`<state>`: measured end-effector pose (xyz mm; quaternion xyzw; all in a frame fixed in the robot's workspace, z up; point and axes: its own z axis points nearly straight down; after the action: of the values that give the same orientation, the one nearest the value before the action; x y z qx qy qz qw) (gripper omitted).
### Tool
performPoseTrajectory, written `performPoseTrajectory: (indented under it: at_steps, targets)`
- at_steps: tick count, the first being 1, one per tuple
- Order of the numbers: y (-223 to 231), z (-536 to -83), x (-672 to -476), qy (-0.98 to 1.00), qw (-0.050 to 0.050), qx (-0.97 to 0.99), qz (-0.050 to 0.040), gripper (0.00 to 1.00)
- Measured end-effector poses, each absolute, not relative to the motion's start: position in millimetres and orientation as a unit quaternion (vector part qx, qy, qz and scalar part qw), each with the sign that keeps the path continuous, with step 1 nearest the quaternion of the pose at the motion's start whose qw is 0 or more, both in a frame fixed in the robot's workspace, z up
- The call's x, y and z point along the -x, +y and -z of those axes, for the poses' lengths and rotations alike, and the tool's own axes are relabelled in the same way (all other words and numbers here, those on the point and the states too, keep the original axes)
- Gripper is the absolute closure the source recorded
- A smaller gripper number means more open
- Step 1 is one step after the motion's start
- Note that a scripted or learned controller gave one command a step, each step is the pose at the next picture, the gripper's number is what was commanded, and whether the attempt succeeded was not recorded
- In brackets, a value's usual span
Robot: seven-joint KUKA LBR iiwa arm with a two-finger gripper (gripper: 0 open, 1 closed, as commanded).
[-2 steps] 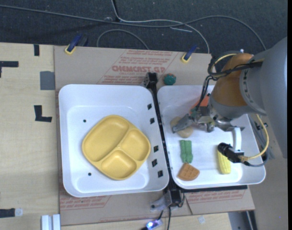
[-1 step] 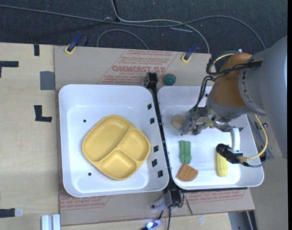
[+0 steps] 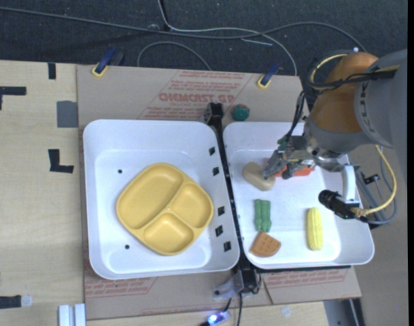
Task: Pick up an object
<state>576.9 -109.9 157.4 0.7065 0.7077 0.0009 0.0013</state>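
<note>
Corn [image 3: 315, 228], waffle [image 3: 265, 244], green piece [image 3: 262, 214] lie below gripper [image 3: 273, 169].

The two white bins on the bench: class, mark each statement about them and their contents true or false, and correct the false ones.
1. The yellow divided plate lies in the left bin. True.
2. The corn cob lies in the left bin. False: it lies in the right bin, near that bin's right side.
3. The green vegetable lies just above the orange waffle-patterned piece in the view. True.
4. The gripper hangs over the yellow plate. False: it is over the right bin, beside the beige piece.
5. The small teal ball lies inside the right bin. False: it rests on the cardboard behind the bins.
</note>
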Motion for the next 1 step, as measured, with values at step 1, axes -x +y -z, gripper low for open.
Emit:
performPoseTrajectory:
  at_steps: [1]
  targets:
    - [-111.4,-199.7,-573.7,0.707,0.001,-0.707,-0.0003,1.0]
